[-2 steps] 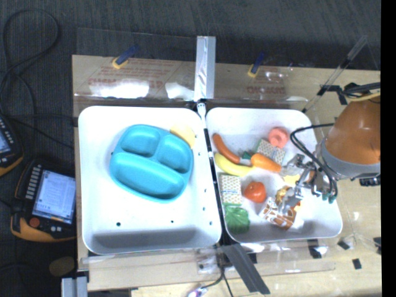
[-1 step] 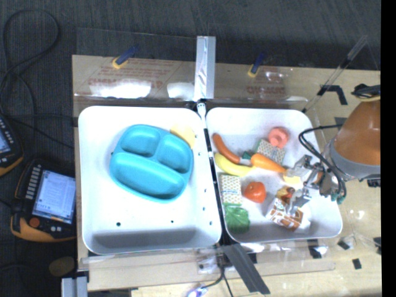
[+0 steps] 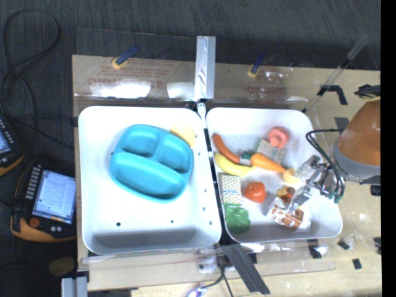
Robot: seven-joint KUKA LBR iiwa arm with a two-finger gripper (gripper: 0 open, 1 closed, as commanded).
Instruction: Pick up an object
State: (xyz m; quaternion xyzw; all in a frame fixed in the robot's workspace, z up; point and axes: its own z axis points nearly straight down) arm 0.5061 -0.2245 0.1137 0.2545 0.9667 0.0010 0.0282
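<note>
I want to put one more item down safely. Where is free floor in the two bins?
Left bin: bare floor in front of the blue divided tray, toward the near wall, and a strip along its left side. Right bin: crowded; the carrot, banana, tomato, green item and packets fill it, with the tool among them. A small bare patch lies at its far-left corner.

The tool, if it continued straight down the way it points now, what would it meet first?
Probably the small printed packet just below the tool in the right bin; depth is unclear.
</note>
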